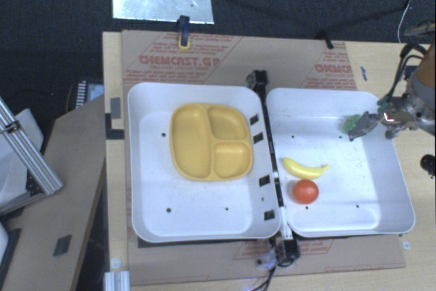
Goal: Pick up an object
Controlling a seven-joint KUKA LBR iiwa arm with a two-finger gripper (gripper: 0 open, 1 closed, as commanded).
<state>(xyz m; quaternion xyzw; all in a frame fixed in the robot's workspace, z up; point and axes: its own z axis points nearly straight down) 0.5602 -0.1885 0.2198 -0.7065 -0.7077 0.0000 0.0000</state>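
In the right bin (381, 215) a yellow banana (304, 167) lies near the middle. Just in front of it sits a red-orange round fruit (306, 191). A small green object (351, 123) rests near the bin's far right part. My gripper (366, 125) reaches in from the right at the bin's upper right and its tip is right against the green object. Whether the green object is gripped or just beside the tip is unclear.
The left bin (150, 215) holds a yellow divided plate (210, 142). A black divider with clips (267, 160) runs between the bins. Cardboard (204, 58) lies under both bins. Cables (409, 3) hang at the upper right.
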